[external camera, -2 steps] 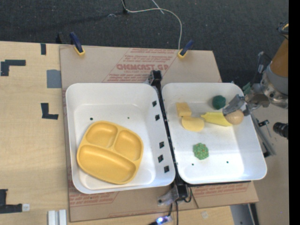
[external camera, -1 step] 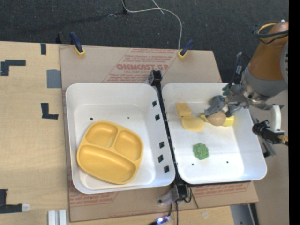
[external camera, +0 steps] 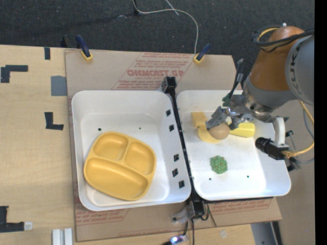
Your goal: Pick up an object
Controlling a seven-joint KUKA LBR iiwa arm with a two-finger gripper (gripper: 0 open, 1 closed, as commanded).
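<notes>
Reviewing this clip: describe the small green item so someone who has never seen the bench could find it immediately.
Start at the right white bin, the one the arm reaches into. Below the gripper and the cluster of yellow pieces, a small bumpy green object, perhaps toy broccoli, lies alone on the bin floor. It is the bin's single green thing and touches nothing else.

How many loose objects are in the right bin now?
4 visible: green piece near the front, yellow block, tan egg-shaped item and yellow piece beneath the gripper. The arm may hide others.
</notes>
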